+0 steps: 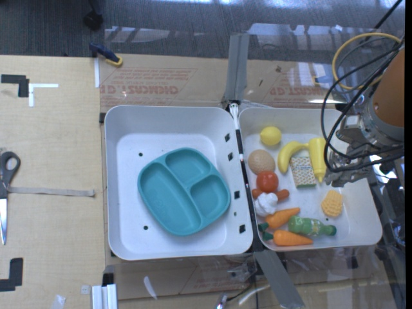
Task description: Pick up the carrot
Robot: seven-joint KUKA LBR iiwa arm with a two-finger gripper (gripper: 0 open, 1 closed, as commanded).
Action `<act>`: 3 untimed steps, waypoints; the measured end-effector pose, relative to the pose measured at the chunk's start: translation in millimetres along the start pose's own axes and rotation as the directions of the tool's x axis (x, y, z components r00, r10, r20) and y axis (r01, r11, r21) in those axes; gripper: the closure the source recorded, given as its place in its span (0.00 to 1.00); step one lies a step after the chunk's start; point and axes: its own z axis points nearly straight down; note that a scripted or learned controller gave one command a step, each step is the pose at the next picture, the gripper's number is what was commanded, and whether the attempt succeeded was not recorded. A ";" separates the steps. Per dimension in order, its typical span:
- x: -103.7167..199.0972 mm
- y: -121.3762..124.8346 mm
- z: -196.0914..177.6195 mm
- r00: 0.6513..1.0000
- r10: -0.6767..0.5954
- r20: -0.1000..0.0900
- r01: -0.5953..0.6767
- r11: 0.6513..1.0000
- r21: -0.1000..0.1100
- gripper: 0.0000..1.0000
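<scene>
Two orange carrots lie in the front left part of the right bin. One carrot is tilted, and the other carrot lies flat near the front wall. A green toy vegetable rests between them. My gripper hangs over the right side of this bin, above a yellow ridged piece. It is to the right of the carrots and well apart from them, with nothing seen in it.
The right bin also holds a lemon, banana, corn cob, speckled block, brown egg-shaped toy, tomato and a white piece. A teal divided plate lies in the left bin. Cables loop above the arm.
</scene>
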 end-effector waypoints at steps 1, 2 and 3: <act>0.5 0.1 0.4 1.000 0.000 0.000 0.000 1.000 -0.001 0.00; -12.7 52.2 -17.5 0.998 -0.059 -0.002 0.059 0.998 -0.005 0.00; -49.4 81.6 23.3 0.994 -0.107 -0.001 0.107 0.994 -0.004 0.00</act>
